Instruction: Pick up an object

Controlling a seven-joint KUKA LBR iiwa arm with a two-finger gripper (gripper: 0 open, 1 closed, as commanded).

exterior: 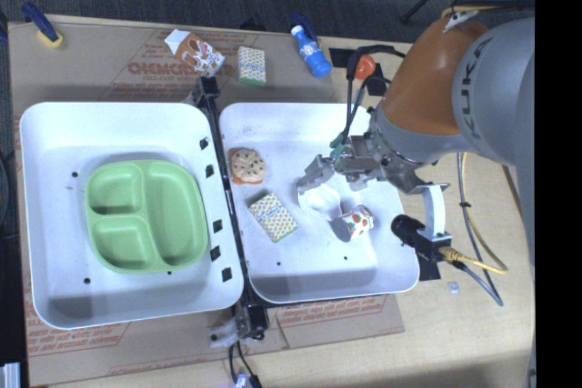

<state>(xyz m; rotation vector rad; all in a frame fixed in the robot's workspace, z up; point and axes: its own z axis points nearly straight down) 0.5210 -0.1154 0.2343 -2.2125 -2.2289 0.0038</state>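
I've got the grey two-finger gripper (316, 179) low in the right white bin (273, 118), jaws spread open and empty. A crumpled white object (320, 199) lies just below its fingertips, a small red-and-white wrapped piece (357, 221) beside that. I'd centre over the white one, descend squarely, then close.

Glossy white plastic bins (55, 286), matt green plastic tray (145, 213), brown cardboard underlay (136, 68), metallic claw (318, 177)

green divided tray (145, 215) in left bin (36, 195), blue clamps (312, 51)
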